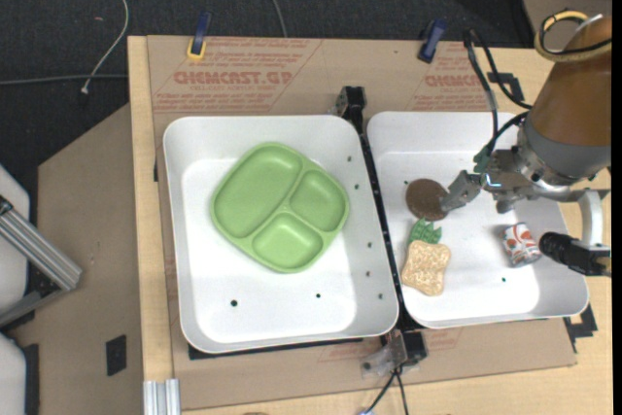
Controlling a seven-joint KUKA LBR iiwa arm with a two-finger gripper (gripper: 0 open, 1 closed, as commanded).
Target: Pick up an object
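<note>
In the right bin (466,136), a brown round object (423,198) lies near the left wall. Just below it lies a toy pineapple (426,262) with a tan body and a green top. A small red and white can-like object (519,243) rests toward the bin's right side. My gripper (457,196) reaches in from the right and hangs low at the right edge of the brown round object, close to it or touching it. Nothing shows held in it.
The left bin (194,238) holds a light green divided plate (280,206) near its middle. A black clamp (351,100) sits at the top of the wall between the bins. Cables run over the bench's upper right.
</note>
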